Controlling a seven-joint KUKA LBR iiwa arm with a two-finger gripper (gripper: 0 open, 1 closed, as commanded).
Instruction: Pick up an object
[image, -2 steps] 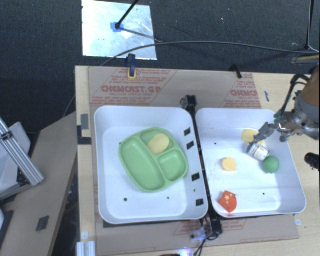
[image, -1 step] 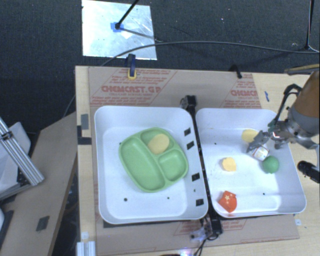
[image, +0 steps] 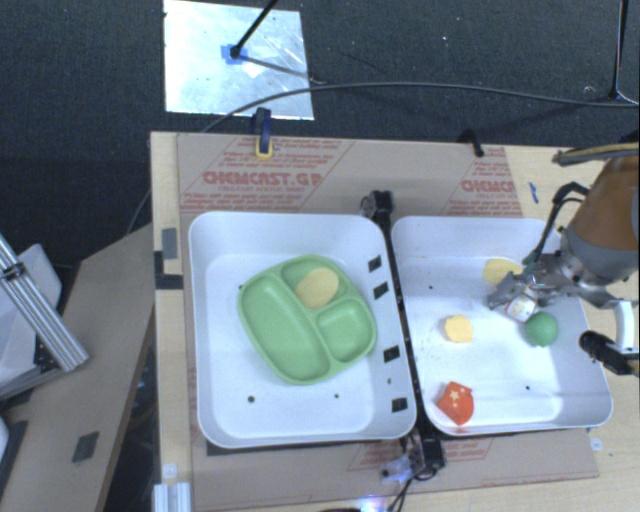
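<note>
A fixed overhead camera looked down at a slant on a bench (image: 330, 160) carrying two shallow white bins side by side. The left bin (image: 220, 300) held a green divided plate (image: 300, 325) with a pale yellow, rounded food piece (image: 318, 288) resting in its compartment toward one o'clock.

The right bin (image: 570, 400) held four small objects. A yellow piece (image: 499, 270) lay toward twelve o'clock, a small yellow disc (image: 458, 328) sat near the middle, a red wedge-shaped piece (image: 456, 402) lay at seven o'clock close to the front wall, and a green ball (image: 541, 329) sat toward three o'clock.

The grey arm with its orange band (image: 608, 215) reached in from three o'clock. Its pincer (image: 515, 298) hung low between the yellow piece and the green ball, near both. Whether it was spread or pressed together could not be told, and no object could be seen between its tips.

The step in hand looked like the descent toward a grasp, with nothing lifted yet. The next move would likely call for settling the pincer squarely over one object, probably the green ball or the yellow piece, closing on it and rising clear of the bin floor.
</note>
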